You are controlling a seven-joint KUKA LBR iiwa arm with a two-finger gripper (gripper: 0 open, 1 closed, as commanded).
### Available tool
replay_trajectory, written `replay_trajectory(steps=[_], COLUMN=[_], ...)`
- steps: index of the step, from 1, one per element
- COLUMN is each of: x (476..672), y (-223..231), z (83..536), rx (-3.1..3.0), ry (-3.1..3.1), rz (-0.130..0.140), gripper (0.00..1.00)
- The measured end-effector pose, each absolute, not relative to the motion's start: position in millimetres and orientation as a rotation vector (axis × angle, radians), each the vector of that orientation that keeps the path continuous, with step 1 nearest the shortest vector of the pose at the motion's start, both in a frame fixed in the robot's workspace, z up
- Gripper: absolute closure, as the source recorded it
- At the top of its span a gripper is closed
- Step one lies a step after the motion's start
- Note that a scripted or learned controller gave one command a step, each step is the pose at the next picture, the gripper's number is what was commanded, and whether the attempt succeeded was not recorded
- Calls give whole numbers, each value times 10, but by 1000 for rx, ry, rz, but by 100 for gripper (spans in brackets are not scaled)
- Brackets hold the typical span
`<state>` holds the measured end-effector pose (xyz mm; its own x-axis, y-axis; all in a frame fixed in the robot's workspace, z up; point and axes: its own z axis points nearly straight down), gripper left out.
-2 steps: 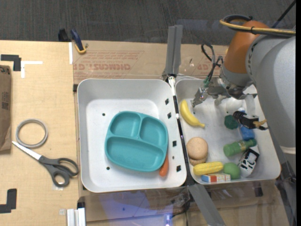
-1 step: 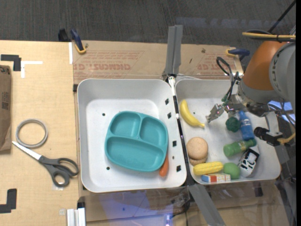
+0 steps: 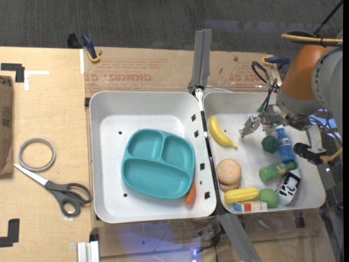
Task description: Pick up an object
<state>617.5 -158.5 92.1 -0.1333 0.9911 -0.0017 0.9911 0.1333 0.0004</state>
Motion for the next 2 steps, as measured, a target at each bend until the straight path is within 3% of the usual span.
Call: replay_trajectory(steps=[1,2], x=[5869,5867], y=[-1943,-1976], z=[934,1029], rx=[2082,2078], ry=[2361,2356], rz=[18,10], gripper=[0,100])
